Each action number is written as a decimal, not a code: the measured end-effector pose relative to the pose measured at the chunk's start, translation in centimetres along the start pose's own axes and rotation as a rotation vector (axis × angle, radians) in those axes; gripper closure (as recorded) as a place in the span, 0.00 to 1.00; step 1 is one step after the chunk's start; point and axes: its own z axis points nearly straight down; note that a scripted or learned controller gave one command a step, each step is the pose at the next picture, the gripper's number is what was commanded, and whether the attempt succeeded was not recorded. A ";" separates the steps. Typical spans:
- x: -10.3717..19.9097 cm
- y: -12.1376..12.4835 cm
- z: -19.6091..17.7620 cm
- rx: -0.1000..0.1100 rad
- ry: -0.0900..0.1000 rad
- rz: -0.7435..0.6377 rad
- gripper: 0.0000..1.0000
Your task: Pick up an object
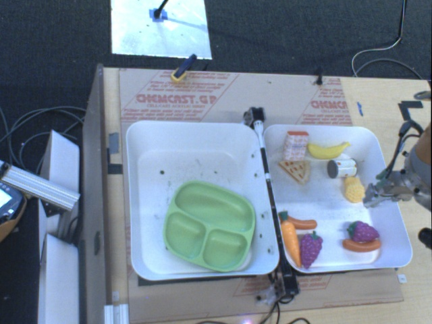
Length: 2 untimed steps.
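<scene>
The arm (420,160) runs off the right edge, mostly cut away. The gripper (378,196) is a blur at the right bin's (388,248) rim, its fingers unreadable.

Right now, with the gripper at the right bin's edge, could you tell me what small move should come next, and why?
Probably a short move inward toward the yellow fruit. The gripper sits at the right rim of the right bin, just beside that fruit, and nothing shows between its fingers. The purple grapes lie a little farther along the same side, so the yellow piece looks like the closest target.
</scene>
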 end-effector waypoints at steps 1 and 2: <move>7.2 5.5 4.0 0.003 0.004 -0.004 0.00; 3.6 12.7 5.5 0.001 0.002 -0.004 0.00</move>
